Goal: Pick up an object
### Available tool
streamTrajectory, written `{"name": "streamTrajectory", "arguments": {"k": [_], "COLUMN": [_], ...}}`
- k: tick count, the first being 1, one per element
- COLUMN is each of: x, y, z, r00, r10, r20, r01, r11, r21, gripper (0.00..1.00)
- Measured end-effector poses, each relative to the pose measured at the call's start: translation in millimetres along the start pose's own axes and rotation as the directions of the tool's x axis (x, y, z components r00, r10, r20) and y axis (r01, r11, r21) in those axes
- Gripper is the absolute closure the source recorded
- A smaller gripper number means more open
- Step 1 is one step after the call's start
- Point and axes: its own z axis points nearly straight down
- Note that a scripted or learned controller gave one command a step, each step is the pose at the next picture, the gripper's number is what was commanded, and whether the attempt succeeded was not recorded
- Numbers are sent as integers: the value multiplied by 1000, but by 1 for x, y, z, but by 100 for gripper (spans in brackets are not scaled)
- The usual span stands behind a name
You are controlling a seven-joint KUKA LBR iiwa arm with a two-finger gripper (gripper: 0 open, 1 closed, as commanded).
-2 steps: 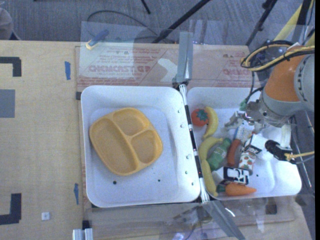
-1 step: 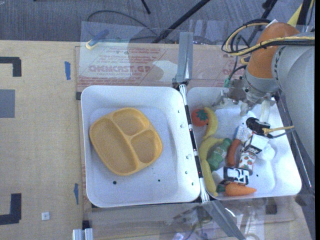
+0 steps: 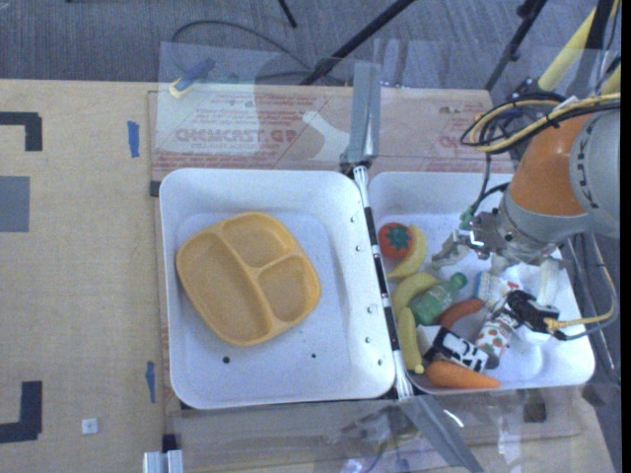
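From above, the gripper hangs low in the right bin, over a heap of toy food. A green bottle lies just left of it. Whether it is spread or pinching, I cannot tell.

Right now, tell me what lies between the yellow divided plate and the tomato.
In the camera view: bare floor of the left bin, then the bins' adjoining rims, between plate and tomato.

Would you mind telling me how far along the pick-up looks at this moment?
Done: the arm has reached over the right bin, and the gripper sits low among the toys. In hand: nothing visibly; whether the fingers grip anything is unclear. Left: grasp and lift one item, such as the green bottle or carrot, which lie in the bin. The yellow plate lies in the left bin.
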Motion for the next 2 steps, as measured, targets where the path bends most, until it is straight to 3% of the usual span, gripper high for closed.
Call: {"name": "streamTrajectory", "arguments": {"k": [1, 2], "x": [-8, -7], "y": [18, -34], "z": [-22, -13], "r00": [969, 967], "r10": [249, 257], "r20": [2, -1], "r01": [-249, -257], "r11": [969, 966], "r21": [4, -14], "gripper": [0, 0]}}
